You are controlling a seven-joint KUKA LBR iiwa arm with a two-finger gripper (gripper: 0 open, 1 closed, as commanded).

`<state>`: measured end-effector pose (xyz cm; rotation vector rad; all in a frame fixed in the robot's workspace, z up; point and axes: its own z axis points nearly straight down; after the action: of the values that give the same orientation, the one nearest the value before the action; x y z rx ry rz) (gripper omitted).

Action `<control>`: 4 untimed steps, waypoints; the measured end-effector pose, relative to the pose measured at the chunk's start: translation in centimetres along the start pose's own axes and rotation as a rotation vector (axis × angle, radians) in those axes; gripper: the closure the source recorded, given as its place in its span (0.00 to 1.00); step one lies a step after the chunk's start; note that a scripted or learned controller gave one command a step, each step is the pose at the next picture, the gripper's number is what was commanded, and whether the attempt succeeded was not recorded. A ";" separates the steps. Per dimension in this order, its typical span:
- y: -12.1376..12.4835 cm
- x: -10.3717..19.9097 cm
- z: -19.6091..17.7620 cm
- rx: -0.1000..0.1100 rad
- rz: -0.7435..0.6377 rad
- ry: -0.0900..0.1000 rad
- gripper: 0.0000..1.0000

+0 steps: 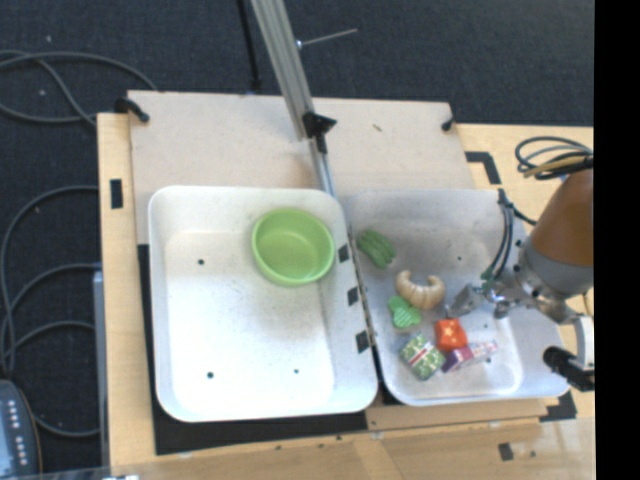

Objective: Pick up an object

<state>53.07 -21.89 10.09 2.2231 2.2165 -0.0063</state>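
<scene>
Whether the gripper (478, 298) is standing wide or narrow cannot be told at this slant; nothing is showing clamped in it. It is hanging low over the right bin (440, 218), toward that bin's right side, with the grey arm (562, 238) reaching in from the right.

Two shallow white bins are lying side by side on the bench. The left bin (220, 358) is holding a lime green bowl (292, 247), sitting upright in its far right part.

The right bin is holding a cluster of small objects left of the gripper. A tan ring-shaped piece (421, 288) is lying near the middle. A green oval piece (377, 248) is lying farther away, by the left wall. A small green piece (405, 315) is sitting just near of the ring. An orange-red block (451, 333), a green patterned block (421, 355) and a pink-and-white piece (477, 351) are crowding together at the near side.
</scene>
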 end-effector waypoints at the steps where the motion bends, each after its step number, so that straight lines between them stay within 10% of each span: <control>1: 0.1 0.0 -1.1 -0.005 0.003 0.002 1.00; 4: 0.4 -0.3 -17.2 -0.010 -0.008 0.002 1.00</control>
<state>53.48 -22.09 27.31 2.2102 2.2218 0.0067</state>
